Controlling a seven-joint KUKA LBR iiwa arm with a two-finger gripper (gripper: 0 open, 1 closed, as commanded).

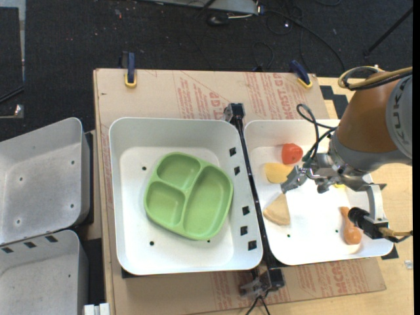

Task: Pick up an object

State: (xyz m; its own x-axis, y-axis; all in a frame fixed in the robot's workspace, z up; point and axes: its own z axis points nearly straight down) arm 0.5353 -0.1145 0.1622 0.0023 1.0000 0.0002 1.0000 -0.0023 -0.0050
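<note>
Currently the arm reaches into the right bin (308, 258) from three o'clock, with the gripper (296, 179) hanging low over the bin's middle. Its fingers are spread apart with nothing between them. Four small things lie in that bin: a red piece (292, 153) at about twelve o'clock from the gripper, a yellow piece (276, 172) just beside it at nine to ten o'clock, a tan wedge (278, 212) near at seven o'clock, and an orange piece (351, 231) well apart at four o'clock. A green divided plate (189, 195) lies alone in the left bin (125, 176).

Judging by the pose, the step in hand is the approach, with no grasp made yet. The yellow piece looks the likeliest target; the next move calls for shifting slightly toward nine o'clock, descending so the fingers straddle it, then closing and lifting.
</note>
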